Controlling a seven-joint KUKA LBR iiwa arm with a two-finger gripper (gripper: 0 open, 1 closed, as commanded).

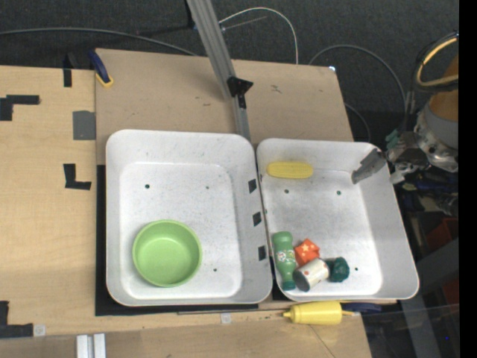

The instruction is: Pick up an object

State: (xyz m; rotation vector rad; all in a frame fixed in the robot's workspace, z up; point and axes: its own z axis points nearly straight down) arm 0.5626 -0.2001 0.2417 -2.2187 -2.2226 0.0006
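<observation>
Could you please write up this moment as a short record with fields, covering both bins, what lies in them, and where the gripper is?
left bin: holds a green bowl near its front left corner
right bin: yellow oblong piece at the back; green bottle, orange block, white cylinder and dark green piece clustered at the front
outside the bins: yellow bottle on the bench in front of the right bin
gripper: over the right bin's back right rim, holding nothing visible

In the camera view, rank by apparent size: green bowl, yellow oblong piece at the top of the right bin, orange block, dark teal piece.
1. green bowl
2. yellow oblong piece
3. orange block and dark teal piece: too alike, and partly hidden in their cluster, to rank.
</observation>
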